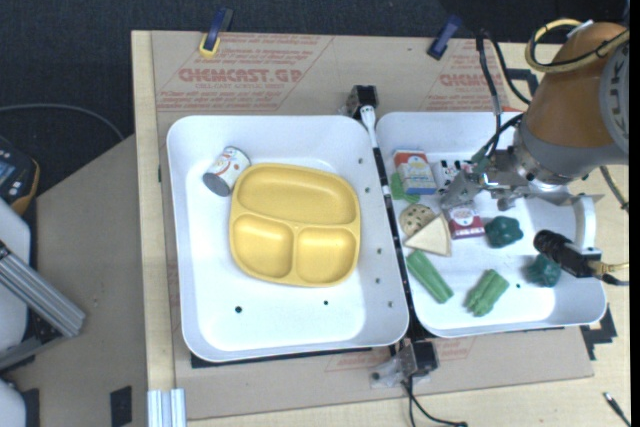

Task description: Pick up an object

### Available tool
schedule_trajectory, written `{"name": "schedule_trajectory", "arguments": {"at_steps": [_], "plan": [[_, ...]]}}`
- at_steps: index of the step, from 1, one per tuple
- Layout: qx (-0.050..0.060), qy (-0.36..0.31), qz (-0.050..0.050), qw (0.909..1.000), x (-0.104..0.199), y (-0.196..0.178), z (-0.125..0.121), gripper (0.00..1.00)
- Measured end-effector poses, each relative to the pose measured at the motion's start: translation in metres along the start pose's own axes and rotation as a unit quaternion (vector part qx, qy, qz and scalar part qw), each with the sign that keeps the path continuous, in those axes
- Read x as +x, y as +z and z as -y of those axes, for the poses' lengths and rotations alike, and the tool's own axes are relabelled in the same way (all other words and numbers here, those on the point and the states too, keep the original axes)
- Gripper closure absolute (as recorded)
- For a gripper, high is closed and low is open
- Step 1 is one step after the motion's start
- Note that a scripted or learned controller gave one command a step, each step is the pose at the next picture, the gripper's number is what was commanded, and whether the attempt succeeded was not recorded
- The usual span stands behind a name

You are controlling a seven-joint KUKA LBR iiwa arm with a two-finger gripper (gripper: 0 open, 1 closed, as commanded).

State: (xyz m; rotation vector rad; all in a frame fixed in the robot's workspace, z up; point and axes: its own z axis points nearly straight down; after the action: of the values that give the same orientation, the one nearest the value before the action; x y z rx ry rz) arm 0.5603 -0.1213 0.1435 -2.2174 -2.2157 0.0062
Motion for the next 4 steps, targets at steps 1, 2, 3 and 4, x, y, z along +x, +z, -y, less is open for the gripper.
{"name": "schedule_trajectory", "arguments": {"at_steps": [1,2,3,4], "plan": [[-0.003,0.001,0.0,1.0,0.001,0.052,-0.001,0.0],[-0.005,0.001,0.001,1.0,0.0,0.039,-0.001,1.0],[-0.008,-0.001,0.002,1.0,0.002,-0.024,0.002,1.0],[-0.008,-0.001,0.002,1.0,0.001,-0.078,0.0,1.0]]}}
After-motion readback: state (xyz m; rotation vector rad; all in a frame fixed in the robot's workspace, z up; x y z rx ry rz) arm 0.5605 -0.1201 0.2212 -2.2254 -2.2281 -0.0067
